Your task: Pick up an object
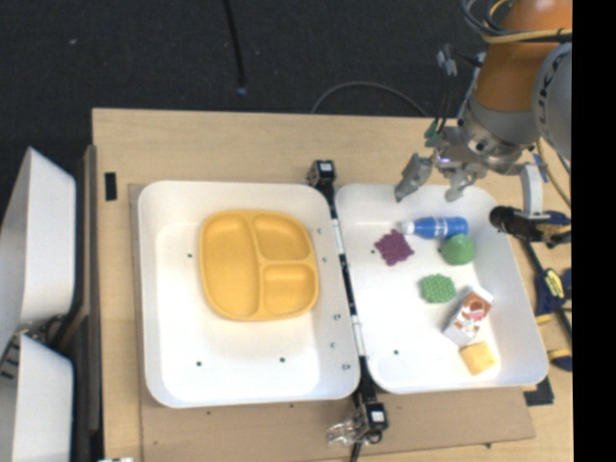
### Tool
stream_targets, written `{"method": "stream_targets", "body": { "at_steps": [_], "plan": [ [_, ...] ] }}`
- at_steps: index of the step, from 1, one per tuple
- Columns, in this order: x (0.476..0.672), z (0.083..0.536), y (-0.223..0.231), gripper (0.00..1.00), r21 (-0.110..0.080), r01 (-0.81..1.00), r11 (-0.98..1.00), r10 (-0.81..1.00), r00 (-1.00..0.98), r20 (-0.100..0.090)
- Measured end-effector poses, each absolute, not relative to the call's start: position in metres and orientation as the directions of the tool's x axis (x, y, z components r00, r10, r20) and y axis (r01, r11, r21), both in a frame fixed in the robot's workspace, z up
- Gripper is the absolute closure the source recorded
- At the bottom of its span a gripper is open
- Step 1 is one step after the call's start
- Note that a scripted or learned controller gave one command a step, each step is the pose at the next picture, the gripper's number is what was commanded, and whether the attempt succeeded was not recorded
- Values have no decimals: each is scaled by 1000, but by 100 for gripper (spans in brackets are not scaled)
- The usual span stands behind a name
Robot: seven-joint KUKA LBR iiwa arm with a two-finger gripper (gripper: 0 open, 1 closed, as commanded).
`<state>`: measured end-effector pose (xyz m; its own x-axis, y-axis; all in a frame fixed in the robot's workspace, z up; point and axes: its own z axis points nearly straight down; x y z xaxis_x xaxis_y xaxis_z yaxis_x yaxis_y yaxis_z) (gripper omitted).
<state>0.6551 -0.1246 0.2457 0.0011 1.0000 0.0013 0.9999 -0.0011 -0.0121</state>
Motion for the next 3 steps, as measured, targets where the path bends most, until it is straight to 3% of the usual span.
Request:
{"method": "stream_targets", "body": {
  "at_steps": [1, 3],
  "plan": [
    [657, 255, -124, 0, 2, 1000, 1, 1000, -1, 0],
    [663, 153, -136, 0, -2, 1000, -3, 1000, 3, -3]
  ]
}}
